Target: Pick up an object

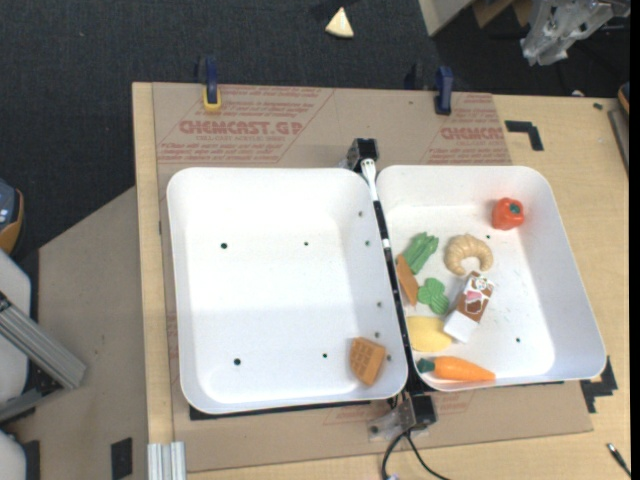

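Note:
The right bin (560,298) holds several toy foods. A red tomato (508,213) lies near its far right corner and a tan bagel (468,253) sits at the middle. Two green vegetables (421,251) (433,295) and an orange strip (407,280) lie along the left wall. A small carton (474,298), a yellow piece (430,335) and a carrot (455,370) lie toward the front. A brown waffle piece (367,360) rests in the front right corner of the left bin (260,268). My gripper (556,20) hangs far off at the top right, beyond the bench and well away from both bins.
Both bins sit on a cardboard sheet (150,218) held by two blue clamps (210,78) (444,88) at its far edge. A black bar (378,228) runs between the bins. A yellow wedge (340,24) lies on the dark floor behind.

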Action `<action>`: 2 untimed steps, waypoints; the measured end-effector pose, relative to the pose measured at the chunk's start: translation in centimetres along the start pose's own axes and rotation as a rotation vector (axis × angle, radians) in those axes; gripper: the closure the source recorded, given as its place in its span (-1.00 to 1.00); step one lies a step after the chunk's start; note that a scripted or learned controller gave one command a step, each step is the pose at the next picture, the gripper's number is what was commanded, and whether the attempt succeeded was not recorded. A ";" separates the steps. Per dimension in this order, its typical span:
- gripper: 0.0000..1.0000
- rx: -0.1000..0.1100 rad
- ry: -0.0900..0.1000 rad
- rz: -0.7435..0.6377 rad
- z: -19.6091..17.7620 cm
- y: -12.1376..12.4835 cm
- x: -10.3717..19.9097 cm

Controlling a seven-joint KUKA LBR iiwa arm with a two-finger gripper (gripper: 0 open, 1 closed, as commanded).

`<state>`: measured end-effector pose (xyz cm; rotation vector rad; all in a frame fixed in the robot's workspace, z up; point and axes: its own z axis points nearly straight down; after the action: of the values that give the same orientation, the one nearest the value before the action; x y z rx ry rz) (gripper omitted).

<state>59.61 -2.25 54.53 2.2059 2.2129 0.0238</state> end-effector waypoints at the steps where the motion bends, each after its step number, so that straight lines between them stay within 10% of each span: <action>1: 1.00 0.035 0.002 0.000 10.0 -6.2 3.0; 2: 1.00 0.037 0.001 0.009 20.6 -10.5 -0.9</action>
<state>49.54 -3.22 33.68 2.2346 2.2224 -0.0162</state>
